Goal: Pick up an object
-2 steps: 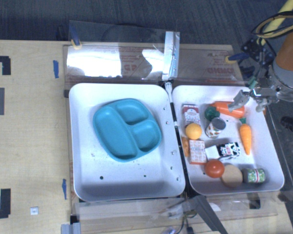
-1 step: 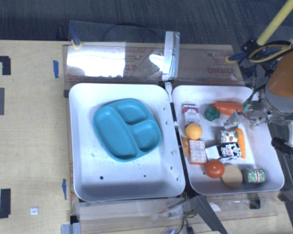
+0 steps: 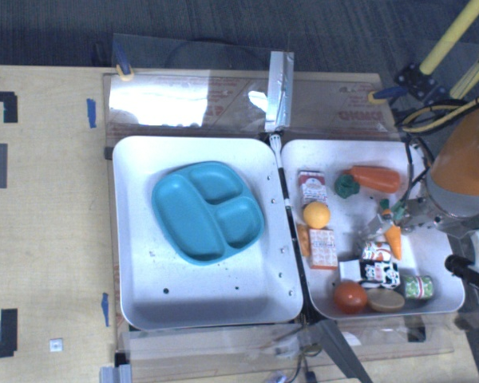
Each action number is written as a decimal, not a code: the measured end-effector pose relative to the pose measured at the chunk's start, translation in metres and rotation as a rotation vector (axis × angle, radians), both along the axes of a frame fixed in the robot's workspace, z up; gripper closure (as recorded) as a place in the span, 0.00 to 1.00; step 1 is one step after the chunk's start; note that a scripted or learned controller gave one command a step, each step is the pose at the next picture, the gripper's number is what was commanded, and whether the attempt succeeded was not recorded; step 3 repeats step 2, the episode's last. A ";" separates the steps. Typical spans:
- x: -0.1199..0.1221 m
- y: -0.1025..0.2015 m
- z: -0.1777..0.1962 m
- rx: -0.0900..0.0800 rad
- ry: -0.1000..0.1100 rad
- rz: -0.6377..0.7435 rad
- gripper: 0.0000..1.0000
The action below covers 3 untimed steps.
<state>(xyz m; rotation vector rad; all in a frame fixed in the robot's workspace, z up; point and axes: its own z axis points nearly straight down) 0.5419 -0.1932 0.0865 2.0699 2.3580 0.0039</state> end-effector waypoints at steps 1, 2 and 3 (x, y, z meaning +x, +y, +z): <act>0.002 -0.001 0.012 -0.003 -0.007 -0.002 1.00; 0.026 0.039 0.121 0.000 -0.003 -0.096 1.00; 0.026 0.039 0.121 0.000 -0.003 -0.096 1.00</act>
